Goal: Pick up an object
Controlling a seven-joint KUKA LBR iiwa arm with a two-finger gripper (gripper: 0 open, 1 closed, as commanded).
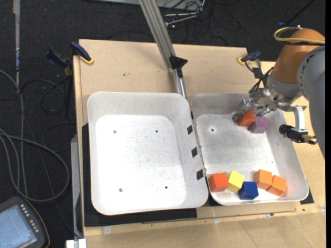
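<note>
My gripper (250,109) is down at the back of the right bin (234,148), at the end of the grey arm with its orange band (294,61). Directly under it lies a red-orange block (245,119), with a purple block (258,124) touching that block's right side. Along the bin's front wall lie an orange block (218,181), a yellow block (236,180), a blue block (249,190) and two more orange blocks (264,177) (278,185). The gripper body hides how it meets the red-orange block.
The left bin (138,150) sits beside the right one, black clips joining them at the seam (195,151). A slanted metal pole (159,30) comes down to the bins' back edge. Clamps (81,52) (249,58) hold the wooden board's corners. A pendant (15,226) lies bottom left.
</note>
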